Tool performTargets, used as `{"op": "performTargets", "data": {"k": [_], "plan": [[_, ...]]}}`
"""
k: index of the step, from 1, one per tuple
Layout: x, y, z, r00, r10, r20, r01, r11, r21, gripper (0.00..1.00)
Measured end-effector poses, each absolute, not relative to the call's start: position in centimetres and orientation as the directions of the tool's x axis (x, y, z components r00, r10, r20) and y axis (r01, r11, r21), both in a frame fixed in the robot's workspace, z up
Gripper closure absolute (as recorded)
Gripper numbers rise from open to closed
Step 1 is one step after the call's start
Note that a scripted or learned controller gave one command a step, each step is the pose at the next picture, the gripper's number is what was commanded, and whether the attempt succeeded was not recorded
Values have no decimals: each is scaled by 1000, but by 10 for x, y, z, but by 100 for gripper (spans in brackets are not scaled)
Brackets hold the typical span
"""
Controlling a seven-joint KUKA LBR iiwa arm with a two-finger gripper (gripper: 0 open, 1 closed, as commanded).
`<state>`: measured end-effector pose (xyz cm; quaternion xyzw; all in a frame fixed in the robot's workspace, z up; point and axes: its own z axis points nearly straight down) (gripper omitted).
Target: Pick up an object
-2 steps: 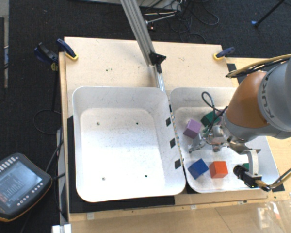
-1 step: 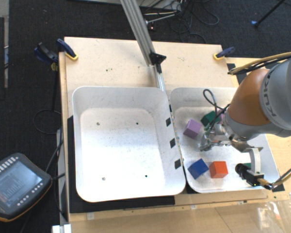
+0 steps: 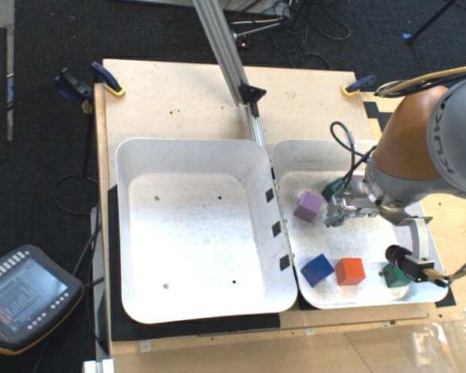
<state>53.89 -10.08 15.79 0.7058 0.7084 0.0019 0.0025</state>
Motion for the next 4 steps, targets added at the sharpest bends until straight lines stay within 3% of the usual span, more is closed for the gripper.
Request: {"op": "performTargets", "data": {"k": [2,4], "plan": [[547,-99,234,-3,1000,-2,1000,3,6,100],[586,-8,238,-8,1000,1,1000,8,3,100]]}}
